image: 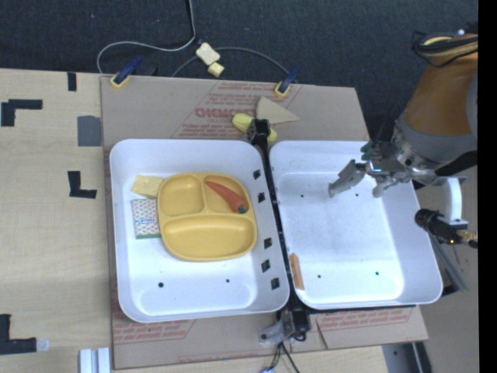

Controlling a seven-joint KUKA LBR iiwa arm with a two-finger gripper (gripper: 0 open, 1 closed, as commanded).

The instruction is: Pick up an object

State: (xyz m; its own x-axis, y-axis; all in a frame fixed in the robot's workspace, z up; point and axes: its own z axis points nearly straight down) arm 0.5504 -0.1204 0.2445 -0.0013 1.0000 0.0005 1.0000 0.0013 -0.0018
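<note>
While your arm [435, 123] reaches in from 3 o'clock, its jaws [361, 181] hang spread apart over the right bin [349, 286] toward 12 o'clock, with nothing between them. In the left bin [186, 294] you see a yellow tray [206, 231] holding a carrot [227, 194] at its 1 o'clock compartment. A sponge [144, 217] lies against the tray's 9 o'clock edge.

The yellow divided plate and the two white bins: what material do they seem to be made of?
The yellow divided plate looks like moulded plastic with a smooth, slightly matte finish: even colour, rounded raised ridges between compartments. The left bin and right bin seem to be thin formed plastic, smooth and faintly glossy, with rounded corners and soft rims; painted metal cannot be ruled out.
</note>
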